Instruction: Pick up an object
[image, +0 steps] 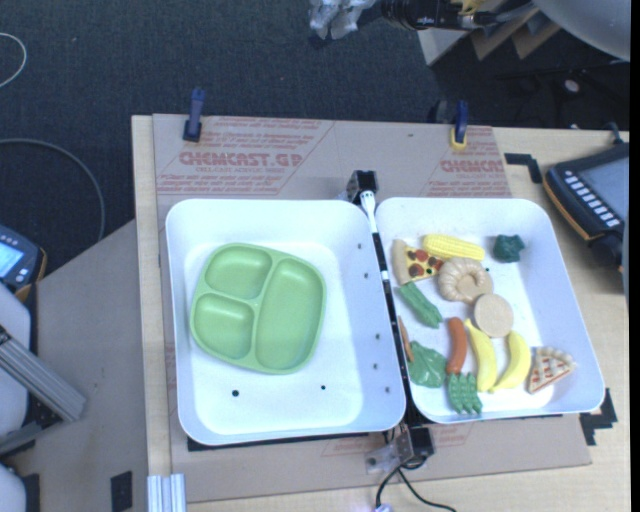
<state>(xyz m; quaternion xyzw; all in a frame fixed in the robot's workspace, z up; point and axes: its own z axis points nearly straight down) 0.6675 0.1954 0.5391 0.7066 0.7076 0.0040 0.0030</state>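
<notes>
The right bin (560, 300) holds several toy foods: a pizza slice (415, 263), a corn cob (453, 246), a dark green broccoli (508, 247), a bagel (465, 280), a round cookie (493, 315), a sausage (457, 345), two bananas (515, 360), a waffle wedge (548, 368) and green vegetables (427, 365). My gripper (333, 17) hangs at the top edge of the view, beyond the bench's far side and well away from both bins. Nothing is visible in it.
The left bin (200, 400) carries a light green divided plate (258, 307). Two blue clamps (193, 115) (459, 125) stand at the board's far edge. A black tablet (595, 195) lies to the right and a grey frame (35, 380) to the left.
</notes>
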